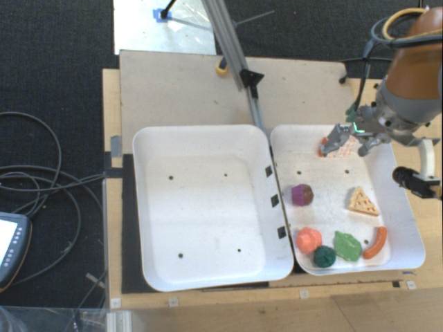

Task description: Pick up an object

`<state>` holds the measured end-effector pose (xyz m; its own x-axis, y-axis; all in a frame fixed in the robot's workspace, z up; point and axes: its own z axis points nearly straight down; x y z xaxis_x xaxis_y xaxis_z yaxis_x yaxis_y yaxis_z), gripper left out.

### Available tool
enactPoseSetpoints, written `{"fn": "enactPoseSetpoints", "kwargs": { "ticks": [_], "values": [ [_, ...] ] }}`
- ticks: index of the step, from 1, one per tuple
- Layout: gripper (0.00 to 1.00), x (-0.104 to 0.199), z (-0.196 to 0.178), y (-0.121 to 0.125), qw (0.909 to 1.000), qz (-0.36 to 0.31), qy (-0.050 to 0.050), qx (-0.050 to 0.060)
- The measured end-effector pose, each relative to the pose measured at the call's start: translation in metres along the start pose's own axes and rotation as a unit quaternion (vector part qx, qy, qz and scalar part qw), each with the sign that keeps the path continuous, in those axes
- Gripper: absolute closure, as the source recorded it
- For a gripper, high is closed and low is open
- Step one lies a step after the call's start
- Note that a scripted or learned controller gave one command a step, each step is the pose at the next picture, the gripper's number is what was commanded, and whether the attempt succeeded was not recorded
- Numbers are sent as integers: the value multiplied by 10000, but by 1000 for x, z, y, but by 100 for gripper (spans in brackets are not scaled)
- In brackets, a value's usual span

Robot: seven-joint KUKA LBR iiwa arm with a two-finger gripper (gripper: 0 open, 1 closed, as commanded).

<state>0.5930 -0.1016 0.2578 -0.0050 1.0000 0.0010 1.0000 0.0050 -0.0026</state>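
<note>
My gripper (350, 142) hangs over the far part of the right bin (405, 209), its two grey fingers spread apart and open. Just under and between them lies a pale pink checkered piece (343, 150) with a red end (323, 148), resting on the bin floor. Further forward in the same bin lie a purple lump (301, 195), a pizza slice (363, 203), an orange-pink ball (309, 239), a dark green ball (324, 256), a green leafy piece (347, 245) and an orange sausage (376, 242).
The left bin (145, 206) stands beside the right one, joined by black clips (275, 200) on the shared rim. A grey camera pole (232, 43) slants down to the bins' far edge. Cables (41, 185) lie off the bench at left.
</note>
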Motion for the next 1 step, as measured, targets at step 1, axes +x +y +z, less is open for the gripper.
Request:
{"fn": "enactPoseSetpoints", "kwargs": {
  "ticks": [1],
  "values": [
    [0,0,-2,1,10000,8,-2,-21]
  ]
}}
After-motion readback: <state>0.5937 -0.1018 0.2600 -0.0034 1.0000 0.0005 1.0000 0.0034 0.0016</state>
